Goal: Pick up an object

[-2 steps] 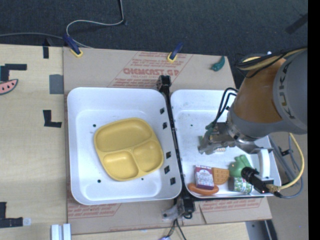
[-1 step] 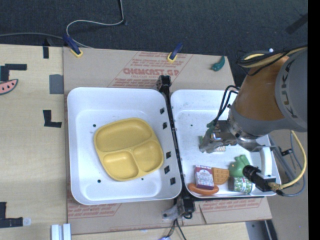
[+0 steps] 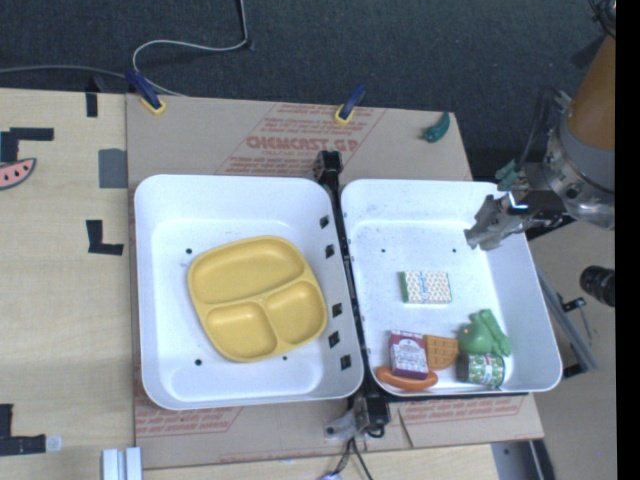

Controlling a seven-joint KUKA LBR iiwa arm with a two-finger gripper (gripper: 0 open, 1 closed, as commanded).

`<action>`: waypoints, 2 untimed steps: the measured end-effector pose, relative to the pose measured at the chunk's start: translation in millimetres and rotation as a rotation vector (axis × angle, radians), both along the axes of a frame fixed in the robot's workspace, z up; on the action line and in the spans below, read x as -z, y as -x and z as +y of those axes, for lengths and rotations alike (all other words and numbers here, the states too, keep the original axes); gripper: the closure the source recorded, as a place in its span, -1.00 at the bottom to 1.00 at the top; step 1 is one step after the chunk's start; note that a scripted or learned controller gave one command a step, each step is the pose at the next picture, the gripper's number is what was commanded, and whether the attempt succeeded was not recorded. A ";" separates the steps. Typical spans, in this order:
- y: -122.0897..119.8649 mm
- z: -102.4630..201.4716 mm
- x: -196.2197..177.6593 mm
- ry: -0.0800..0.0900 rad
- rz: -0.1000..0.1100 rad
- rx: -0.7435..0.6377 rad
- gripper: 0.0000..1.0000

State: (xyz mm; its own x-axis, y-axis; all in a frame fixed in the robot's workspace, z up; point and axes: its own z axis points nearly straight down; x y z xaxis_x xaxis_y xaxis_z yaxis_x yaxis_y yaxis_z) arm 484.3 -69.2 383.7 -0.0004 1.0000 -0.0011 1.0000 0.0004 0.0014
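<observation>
The gripper hangs over the far right part of the right bin, near that bin's far right corner, with the arm reaching in from the right edge of the bench. Whether the claw is released or clenched cannot be told from this slant; nothing shows between its tips. The things for picking lie in the right bin, all apart from the gripper. A small green and white packet lies flat near the middle of the bin floor. Along the near edge sits a cluster: a dark red packet towards the near left corner, an orange cracker-like piece touching its right side, and an orange-red long piece lying just in front of them against the near wall. Towards the near right corner a green toy sits just behind a green can, the two touching. The left bin holds a yellow divided plate lying flat near its middle, turned at a slant to the bin's walls. Both bins rest side by side on a cardboard sheet that covers the bench, held at its far edge by two yellow and blue clamps.
</observation>
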 end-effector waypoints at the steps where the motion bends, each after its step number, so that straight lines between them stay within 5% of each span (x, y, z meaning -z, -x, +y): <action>1: -8.9 -19.1 124.0 -0.001 0.005 0.000 1.00; 2: 0.1 -10.6 181.8 -0.002 0.004 -0.001 1.00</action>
State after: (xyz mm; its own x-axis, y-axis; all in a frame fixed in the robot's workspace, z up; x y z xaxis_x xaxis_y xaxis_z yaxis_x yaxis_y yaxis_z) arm 484.2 -79.8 201.9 -0.0010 1.0000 0.0004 1.0000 0.0010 -0.0023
